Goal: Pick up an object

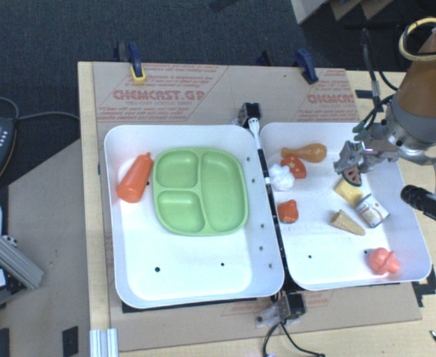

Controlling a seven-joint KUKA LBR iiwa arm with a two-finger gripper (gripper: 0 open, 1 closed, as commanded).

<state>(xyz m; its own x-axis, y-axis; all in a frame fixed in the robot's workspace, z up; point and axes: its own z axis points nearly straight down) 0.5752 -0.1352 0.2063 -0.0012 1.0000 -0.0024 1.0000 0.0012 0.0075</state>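
My gripper [350,171] hangs over the back right part of the right bin [329,274], just above a pale yellow block [346,191]. A small dark and red piece shows at its tip, but whether it is held cannot be made out. Close by lie a small white and brown can [370,211], a tan wedge [347,222], a pink toy [382,261], a small red piece [288,211], a white lump [280,175], a red piece [297,168] and an orange drumstick shape [305,153].
The left bin [188,281] holds a green divided plate [201,190] and an orange bottle-like toy [135,178] at its left side. A black divider runs between the bins. The arm's grey body with its orange band fills the upper right corner.
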